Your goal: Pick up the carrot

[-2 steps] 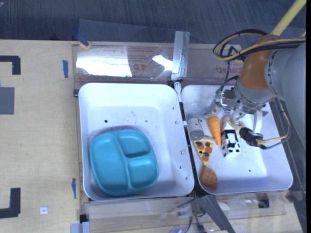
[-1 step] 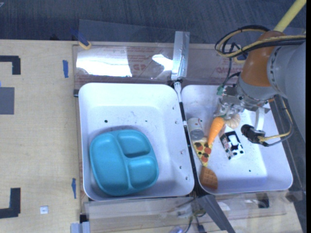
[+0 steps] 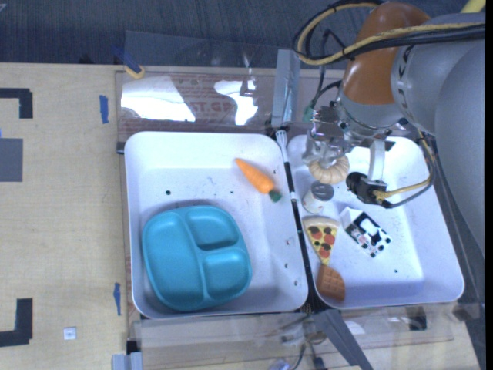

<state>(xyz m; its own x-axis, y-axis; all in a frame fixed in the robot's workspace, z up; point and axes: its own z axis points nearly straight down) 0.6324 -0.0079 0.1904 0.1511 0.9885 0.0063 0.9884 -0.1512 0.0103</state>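
The carrot (image 3: pixel 256 176) is orange with a small green tip and lies flat in the left bin (image 3: pixel 146 168), close to that bin's right wall and pointing down-right. My gripper (image 3: pixel 326 151) hangs over the upper left part of the right bin (image 3: pixel 431 276), to the right of the carrot and across the wall between the bins. Directly below it sits a tan, ridged round object (image 3: pixel 331 171). Nothing of the carrot touches the gripper.
A teal divided plate (image 3: pixel 196 257) fills the lower left bin. In the right bin lie a pizza slice (image 3: pixel 321 236), a brown waffle-like piece (image 3: pixel 331 282), a small round white item (image 3: pixel 318 194) and a black-and-white block (image 3: pixel 366 232). The arm covers the upper right.
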